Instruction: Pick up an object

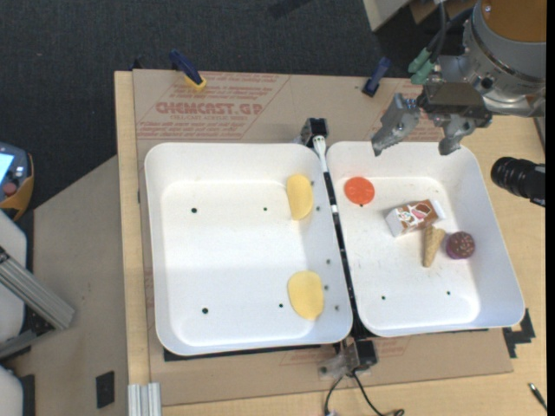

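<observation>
Here, two white bins with food toys.
Left bin (173, 172): two yellow chips (300, 197). Right bin (494, 258): orange disc (360, 191), box (412, 218), cone (431, 245), purple ball (460, 245). Jaws (421, 135) open wide, holding nothing.

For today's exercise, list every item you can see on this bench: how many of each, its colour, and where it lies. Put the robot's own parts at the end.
White bins: 2, white, side by side on the bench; left bin, right bin.
Yellow pieces: 2, yellow, right side of the left bin; one at the far end, one at the near end.
Orange disc: 1, orange-red, far left of the right bin.
Small carton: 1, white and brown, middle of the right bin.
Cone: 1, tan, beside the carton.
Round piece: 1, dark purple, right of the cone.
Clamps: 2, blue, far edge of the cardboard.
Gripper: 1, grey, fingers spread, above the right bin's far rim, holding nothing.
</observation>
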`<action>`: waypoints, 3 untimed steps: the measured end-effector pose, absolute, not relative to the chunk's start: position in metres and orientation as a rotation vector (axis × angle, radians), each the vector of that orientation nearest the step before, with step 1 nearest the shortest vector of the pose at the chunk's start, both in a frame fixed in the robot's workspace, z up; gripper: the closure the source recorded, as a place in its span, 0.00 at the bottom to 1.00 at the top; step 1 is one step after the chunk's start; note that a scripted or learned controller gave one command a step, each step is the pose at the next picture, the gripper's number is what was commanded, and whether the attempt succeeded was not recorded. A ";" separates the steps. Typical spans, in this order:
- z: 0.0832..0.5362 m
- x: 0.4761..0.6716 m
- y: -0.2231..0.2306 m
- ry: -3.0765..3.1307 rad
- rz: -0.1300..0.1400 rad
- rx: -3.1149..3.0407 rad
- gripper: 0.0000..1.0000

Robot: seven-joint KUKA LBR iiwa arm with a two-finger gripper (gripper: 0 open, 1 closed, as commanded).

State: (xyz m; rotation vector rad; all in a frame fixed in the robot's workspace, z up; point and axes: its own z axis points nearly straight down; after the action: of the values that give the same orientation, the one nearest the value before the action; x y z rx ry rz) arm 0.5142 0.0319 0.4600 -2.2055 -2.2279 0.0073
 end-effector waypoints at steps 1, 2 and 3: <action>0.476 0.514 0.026 -2.224 -0.005 -2.224 1.00; 0.539 0.496 0.035 -2.227 -0.012 -2.224 1.00; 0.535 0.497 0.034 -2.223 -0.001 -2.221 0.00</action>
State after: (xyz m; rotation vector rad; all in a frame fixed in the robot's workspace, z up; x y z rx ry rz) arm 0.4966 0.0344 0.5353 -2.2213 -2.2226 -0.0011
